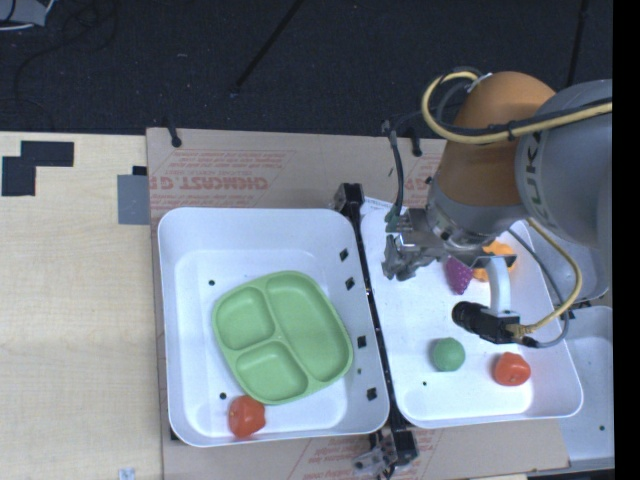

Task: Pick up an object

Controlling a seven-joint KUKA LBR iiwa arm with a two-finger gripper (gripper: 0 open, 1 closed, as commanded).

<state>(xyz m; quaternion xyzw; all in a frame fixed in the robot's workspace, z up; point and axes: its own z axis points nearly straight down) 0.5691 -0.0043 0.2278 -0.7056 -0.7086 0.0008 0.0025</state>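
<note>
My gripper (398, 264) hangs over the left part of the right bin (420, 398), close to the divider between the bins. A purple object (458, 275) lies just to its right, partly under the arm. An orange object (497, 261) peeks out beside the purple one. Further toward the front of that bin sit a green ball (447, 354) and a red tomato-like object (511, 369). I see nothing held in the gripper.
The left bin (190, 238) holds a green divided plate (282, 337) and a red object (246, 416) at its front edge. A black connector on a yellow cable (484, 322) hangs off the arm over the right bin.
</note>
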